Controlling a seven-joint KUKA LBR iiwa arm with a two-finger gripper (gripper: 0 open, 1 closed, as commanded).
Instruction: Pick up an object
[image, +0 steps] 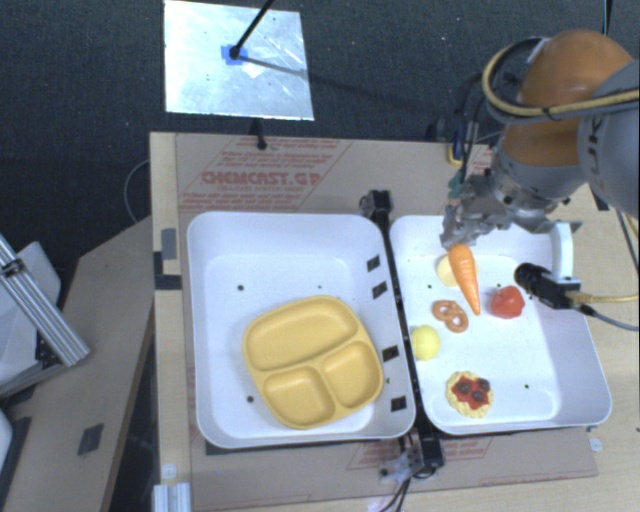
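A: What sits farthest left on the bench?

B: The left white bin (215, 300). Inside it lies a yellow divided tray (312, 358) with three compartments, resting toward the bin's near right corner and turned at a slight angle to the bin walls.

A: And moving right?

B: A black divider strip (392, 300) runs between the two bins. Past it is the right white bin (570, 375). Along its left side, near the divider, lies a yellow lemon-like fruit (426, 342). Nearer the front edge is a small round toy pizza (469, 392) with dark and red toppings. Above the lemon is a brown pretzel (451, 315), and a small pale yellow piece (446, 269) sits beside the carrot's top.

A: Where is the carrot itself?

B: The orange carrot (464, 279) is in the far half of the right bin. Its long axis runs nearly up and down the view, tilted a little: the broad end is at the top, under the gripper, and the narrow tip points down toward the near right, ending just beside the pretzel.

A: What is the claw doing?

B: The gripper (462, 238) hangs at the carrot's broad end, its fingers closed around that end. Whether the carrot is lifted clear of the bin floor cannot be told.

A: Anything further right?

B: A red tomato-like piece (507, 301) lies right of the carrot, and the grey arm with its orange band (575, 70) reaches in from the upper right.
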